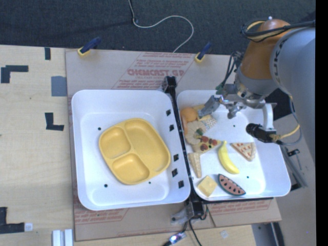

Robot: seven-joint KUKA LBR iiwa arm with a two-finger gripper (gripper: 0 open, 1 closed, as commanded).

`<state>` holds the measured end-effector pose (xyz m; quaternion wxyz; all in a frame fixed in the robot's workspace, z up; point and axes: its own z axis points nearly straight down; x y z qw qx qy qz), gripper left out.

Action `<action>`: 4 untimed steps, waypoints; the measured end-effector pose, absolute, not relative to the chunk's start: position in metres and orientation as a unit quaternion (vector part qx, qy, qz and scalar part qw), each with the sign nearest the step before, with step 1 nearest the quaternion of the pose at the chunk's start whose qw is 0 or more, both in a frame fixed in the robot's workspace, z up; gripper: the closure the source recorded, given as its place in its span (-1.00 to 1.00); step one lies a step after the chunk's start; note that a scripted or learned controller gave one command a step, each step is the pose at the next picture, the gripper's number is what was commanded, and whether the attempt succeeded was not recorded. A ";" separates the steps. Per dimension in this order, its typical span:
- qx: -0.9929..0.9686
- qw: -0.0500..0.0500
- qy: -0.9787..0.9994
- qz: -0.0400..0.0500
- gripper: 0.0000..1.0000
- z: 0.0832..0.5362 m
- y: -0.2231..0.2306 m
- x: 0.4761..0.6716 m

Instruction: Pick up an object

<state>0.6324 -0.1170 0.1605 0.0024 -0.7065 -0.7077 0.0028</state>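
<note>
A yellow tray (pixel 134 150) with three compartments lies in the left bin (pixel 87 111), at centre-left of the frame. The right bin (pixel 271 183) holds toy food along its left and lower parts: an orange (pixel 188 114) near the upper left corner, a pizza slice (pixel 206 143) just below it, a cheese wedge (pixel 207 186) at the bottom, a banana (pixel 227 158) in the middle, a watermelon slice (pixel 231 184) lower right of the cheese, and a second pizza slice (pixel 245 150) just right of the banana. The gripper (pixel 221 108) hangs over the upper part of the right bin, right of the orange, fingers spread apart with nothing between them. The arm (pixel 277 55) fills the upper right of the frame.
</note>
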 end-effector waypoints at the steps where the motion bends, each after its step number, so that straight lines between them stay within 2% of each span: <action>1: -0.706 0.003 -0.708 0.002 -1.00 0.104 -0.112 0.633; 2: -0.706 0.001 -0.708 0.001 -1.00 0.083 -0.111 0.633; 3: -0.706 0.003 -0.708 0.003 1.00 0.093 -0.110 0.632; 4: -0.707 -0.002 -0.707 -0.001 1.00 0.156 -0.111 0.629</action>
